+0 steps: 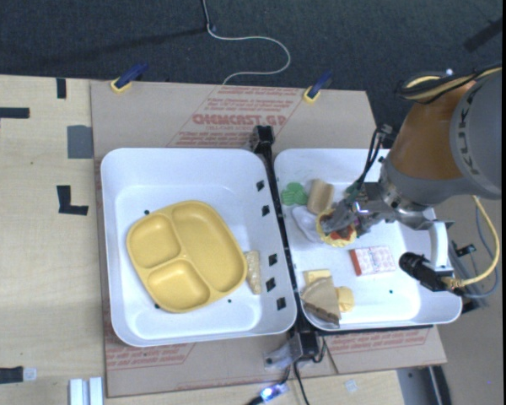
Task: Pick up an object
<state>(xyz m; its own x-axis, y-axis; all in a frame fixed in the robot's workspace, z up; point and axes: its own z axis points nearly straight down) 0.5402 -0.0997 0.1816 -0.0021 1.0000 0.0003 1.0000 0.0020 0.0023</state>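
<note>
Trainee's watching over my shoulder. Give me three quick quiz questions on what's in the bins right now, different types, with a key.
1. True or false: the yellow divided plate lies in the right bin.
2. Which thing lies nearest the hand? A) green toy B) red and yellow toy C) red and white packet
3. Fill in: the hand hovers over the ___ bin.

Key: 1 false, it lies in the left bin; 2 B; 3 right.

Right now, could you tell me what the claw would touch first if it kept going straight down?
Most likely the small yellow and red toy in the right bin; the claw sits right above it. Depth is hard to judge from this slanted view.
</note>
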